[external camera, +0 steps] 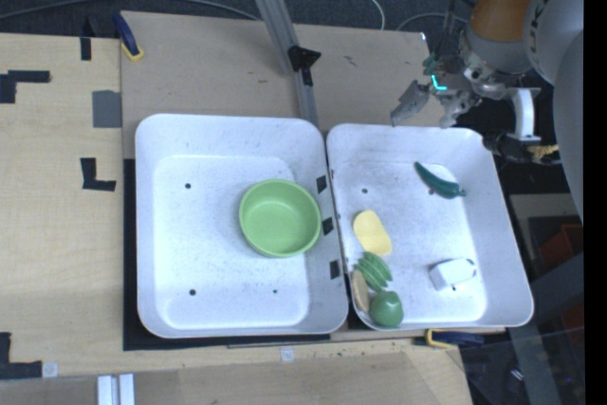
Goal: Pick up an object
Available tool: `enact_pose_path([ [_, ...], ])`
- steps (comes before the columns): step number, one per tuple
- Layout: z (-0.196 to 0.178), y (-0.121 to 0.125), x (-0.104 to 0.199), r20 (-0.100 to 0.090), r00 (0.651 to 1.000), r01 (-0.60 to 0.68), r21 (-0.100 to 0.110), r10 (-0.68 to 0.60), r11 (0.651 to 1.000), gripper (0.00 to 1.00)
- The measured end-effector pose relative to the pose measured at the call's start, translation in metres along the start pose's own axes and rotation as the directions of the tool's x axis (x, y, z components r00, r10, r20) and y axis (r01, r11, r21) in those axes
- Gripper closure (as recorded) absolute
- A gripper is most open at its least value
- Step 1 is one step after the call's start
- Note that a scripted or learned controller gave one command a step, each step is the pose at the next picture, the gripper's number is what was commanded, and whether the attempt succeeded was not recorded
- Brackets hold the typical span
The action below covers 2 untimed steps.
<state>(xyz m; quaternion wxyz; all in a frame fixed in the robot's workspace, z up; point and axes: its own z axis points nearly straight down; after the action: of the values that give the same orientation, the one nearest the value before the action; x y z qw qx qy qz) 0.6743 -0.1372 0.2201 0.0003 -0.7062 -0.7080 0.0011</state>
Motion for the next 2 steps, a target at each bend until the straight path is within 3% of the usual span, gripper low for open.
enact_pose_path([
  [2,0.130,-0.007,0.002,-0.001,1.000,-0.001,0.007,0.001,1.000,0.00],
])
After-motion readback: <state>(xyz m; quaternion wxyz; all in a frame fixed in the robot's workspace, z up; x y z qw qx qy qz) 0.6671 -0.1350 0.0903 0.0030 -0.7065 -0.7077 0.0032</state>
